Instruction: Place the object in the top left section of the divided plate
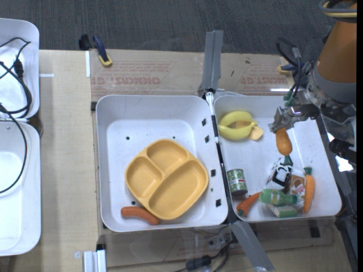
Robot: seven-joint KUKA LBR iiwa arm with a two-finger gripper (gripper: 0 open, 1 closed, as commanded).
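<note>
Bench (62,152) carries two white bins side by side. Left bin (113,152) holds the yellow divided plate (166,178), my landmark here. Right bin (323,152) sits just right of the plate's bin, touching it at the middle seam. My arm (339,55), grey with orange band, is up right of the plate, over the right bin's far corner. My jaws (282,123) hang well right of the plate, closed on an orange oblong object (283,142) that dangles below them above the right bin floor, clear of the plate. Yellow banana (237,124) lies right of the plate and further back, in the right bin. Red sausage (139,213) lies at the plate's near left edge, touching or just beside it, can't tell which. Small green can (237,181) stands right of the plate just past the seam. Carrot (308,192) and a cluttered pile of small items sit far right of the plate, nearer corner.
</note>
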